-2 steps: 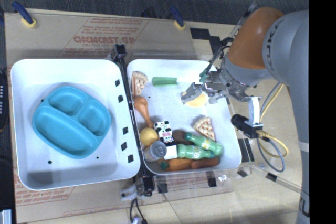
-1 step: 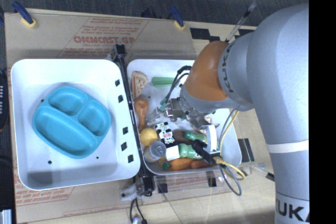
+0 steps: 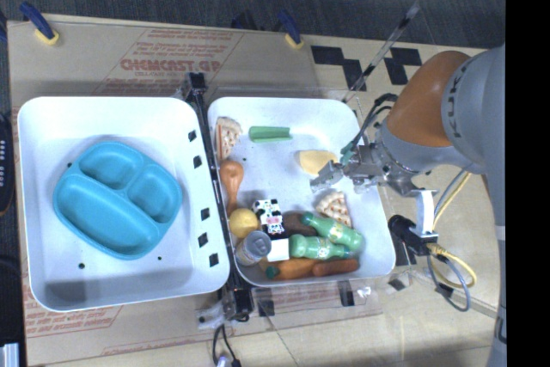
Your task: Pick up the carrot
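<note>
Bench bins: blue tray (image 3: 118,198) left, carrot (image 3: 292,269) right.

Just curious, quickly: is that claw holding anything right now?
Gripper: over the right bin, nothing visibly held; open or shut cannot be told. Carrot lies in the bin.

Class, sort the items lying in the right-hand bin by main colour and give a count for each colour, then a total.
Green: 3 (bar, two bottles)
Yellow: 2 (wedge, lemon)
Orange: 1 (carrot)
Tan or brown: 5
Silver: 1 (can)
Black-and-white: 1 (cow)
Total: 13
</note>
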`<control>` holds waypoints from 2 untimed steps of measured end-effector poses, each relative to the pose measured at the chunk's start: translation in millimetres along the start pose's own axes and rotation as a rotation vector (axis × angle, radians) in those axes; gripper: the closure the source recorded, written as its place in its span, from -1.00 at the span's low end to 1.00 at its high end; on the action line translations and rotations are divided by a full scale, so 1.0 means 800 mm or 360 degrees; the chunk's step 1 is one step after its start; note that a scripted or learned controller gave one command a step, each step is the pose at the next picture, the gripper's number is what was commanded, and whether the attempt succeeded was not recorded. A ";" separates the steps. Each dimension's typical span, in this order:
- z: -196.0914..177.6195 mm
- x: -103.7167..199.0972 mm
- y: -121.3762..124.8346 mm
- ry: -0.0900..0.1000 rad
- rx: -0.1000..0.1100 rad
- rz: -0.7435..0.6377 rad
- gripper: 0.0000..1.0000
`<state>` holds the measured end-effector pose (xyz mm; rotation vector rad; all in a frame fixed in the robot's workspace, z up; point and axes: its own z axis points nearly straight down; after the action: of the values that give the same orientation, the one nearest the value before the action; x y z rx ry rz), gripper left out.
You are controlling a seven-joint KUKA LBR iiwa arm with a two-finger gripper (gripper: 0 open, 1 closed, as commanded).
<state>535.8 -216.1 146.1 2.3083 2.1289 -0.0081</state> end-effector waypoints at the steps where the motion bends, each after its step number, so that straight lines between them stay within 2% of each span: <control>1: -0.011 0.018 0.050 0.0005 0.0007 0.0274 -1.00; 2: 0.071 0.086 0.023 0.0009 0.0016 0.0273 -1.00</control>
<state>559.5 -149.5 89.2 2.4904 1.9300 -0.0120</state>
